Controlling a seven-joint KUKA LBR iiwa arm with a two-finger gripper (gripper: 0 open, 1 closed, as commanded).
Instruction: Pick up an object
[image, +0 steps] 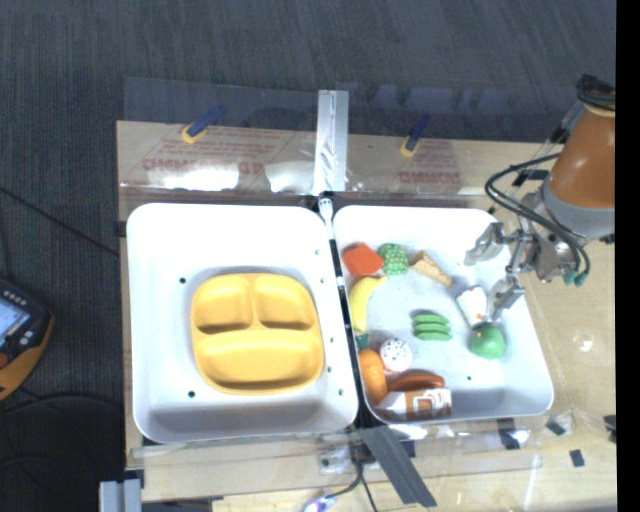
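Observation:
My gripper (496, 271) hangs over the right side of the right bin (530, 392), open, with nothing between its fingers (505, 294). Just below the lower finger lies a green round fruit (488, 342) with a small red mark at its top. A small white-grey piece (470, 299) rests right beside that finger. Further left in the bin are a green pea pod (431, 325), a tan cracker (432, 268), a green bumpy piece (394, 258), an orange-red piece (362, 259), a yellow banana (362, 300), a white spotted ball (395, 352), a carrot (373, 376), a red sausage (413, 380) and a brown-white box (428, 403).
The left bin (160, 240) holds a yellow divided plate (258, 328). A metal divider (333, 140) stands at the back between the bins. The arm's orange band (586, 155) and cables (520, 185) sit over the right bin's far right corner.

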